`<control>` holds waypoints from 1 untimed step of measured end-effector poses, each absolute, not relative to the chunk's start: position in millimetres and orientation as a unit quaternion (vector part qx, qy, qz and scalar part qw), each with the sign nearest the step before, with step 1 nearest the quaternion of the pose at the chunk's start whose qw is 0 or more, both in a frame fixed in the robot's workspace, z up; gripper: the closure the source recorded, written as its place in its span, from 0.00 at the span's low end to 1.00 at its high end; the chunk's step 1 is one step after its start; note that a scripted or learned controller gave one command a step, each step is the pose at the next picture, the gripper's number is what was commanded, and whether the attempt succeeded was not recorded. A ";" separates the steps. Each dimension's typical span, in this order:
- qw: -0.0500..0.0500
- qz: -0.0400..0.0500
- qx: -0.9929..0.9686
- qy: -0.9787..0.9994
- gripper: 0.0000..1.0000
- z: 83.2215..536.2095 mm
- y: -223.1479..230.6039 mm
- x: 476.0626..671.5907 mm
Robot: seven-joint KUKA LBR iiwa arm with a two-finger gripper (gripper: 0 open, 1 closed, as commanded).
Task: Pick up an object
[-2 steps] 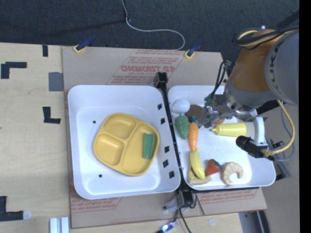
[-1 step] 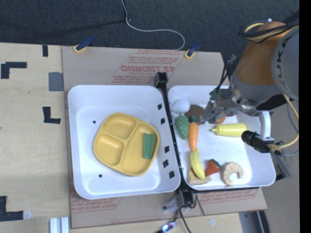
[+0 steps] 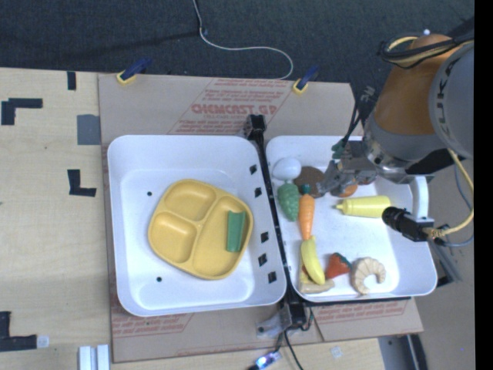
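Fingers [image 3: 344, 177] of the grey arm's gripper [image 3: 343, 179] reach low into the right white bin [image 3: 412, 272]; their spread cannot be told. A glossy yellow plastic bottle [image 3: 362, 205] lies just beside them, a smooth orange toy carrot [image 3: 306, 216] nearby.

We count two shallow white plastic bins [image 3: 131, 284], one yellow divided plastic tray [image 3: 185, 233], one green rectangular block [image 3: 235, 230], one orange toy carrot [image 3: 306, 214], one yellow toy banana [image 3: 311, 260].

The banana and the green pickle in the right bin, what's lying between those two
The camera view shows the orange carrot lying between the green pickle above it and the banana below it, in the right bin.
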State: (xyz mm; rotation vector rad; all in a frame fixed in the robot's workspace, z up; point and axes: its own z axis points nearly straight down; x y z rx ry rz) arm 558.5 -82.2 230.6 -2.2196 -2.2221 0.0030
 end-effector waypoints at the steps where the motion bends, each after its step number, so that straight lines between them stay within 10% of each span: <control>1: 0.001 0.001 -0.707 -0.707 1.00 234.0 -79.1 552.8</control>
